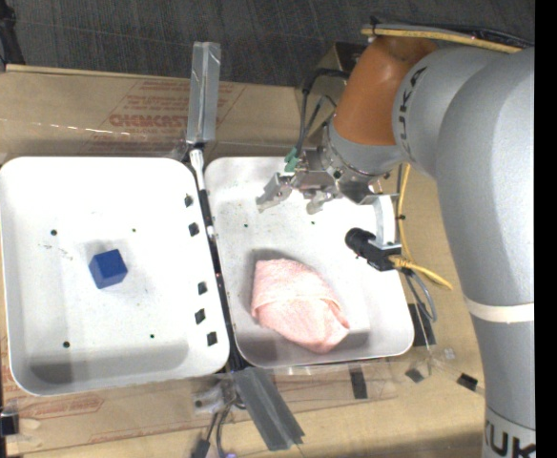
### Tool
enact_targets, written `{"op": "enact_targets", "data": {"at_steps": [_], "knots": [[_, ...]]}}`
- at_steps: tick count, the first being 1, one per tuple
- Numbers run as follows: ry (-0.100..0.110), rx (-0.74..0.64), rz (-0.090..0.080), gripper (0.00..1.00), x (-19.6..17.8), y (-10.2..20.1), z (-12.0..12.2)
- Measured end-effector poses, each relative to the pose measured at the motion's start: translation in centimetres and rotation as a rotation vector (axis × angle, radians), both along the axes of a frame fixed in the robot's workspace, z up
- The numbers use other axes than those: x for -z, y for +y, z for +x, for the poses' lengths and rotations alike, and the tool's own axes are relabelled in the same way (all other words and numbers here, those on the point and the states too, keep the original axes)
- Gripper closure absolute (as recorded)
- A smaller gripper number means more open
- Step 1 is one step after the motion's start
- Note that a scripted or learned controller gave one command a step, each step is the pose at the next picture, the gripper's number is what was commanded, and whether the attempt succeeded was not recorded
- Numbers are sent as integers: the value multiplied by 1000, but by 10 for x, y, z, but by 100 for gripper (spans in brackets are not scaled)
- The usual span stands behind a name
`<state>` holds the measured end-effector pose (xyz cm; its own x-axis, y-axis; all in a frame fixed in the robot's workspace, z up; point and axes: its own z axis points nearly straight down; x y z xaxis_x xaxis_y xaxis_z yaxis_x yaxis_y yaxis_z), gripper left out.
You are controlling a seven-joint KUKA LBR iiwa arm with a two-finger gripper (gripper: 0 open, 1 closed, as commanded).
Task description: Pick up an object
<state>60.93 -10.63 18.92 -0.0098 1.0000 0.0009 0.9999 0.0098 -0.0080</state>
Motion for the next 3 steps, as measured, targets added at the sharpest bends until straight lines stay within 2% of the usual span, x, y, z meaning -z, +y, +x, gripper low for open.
{"op": "enact_targets", "data": {"at_steps": [1,2,3], "knots": [[-2,-24,0,0,99,-28,-39],[-1,-163,2,0,100,13,-82],[1,-168,1,100,91,13,-82]]}}
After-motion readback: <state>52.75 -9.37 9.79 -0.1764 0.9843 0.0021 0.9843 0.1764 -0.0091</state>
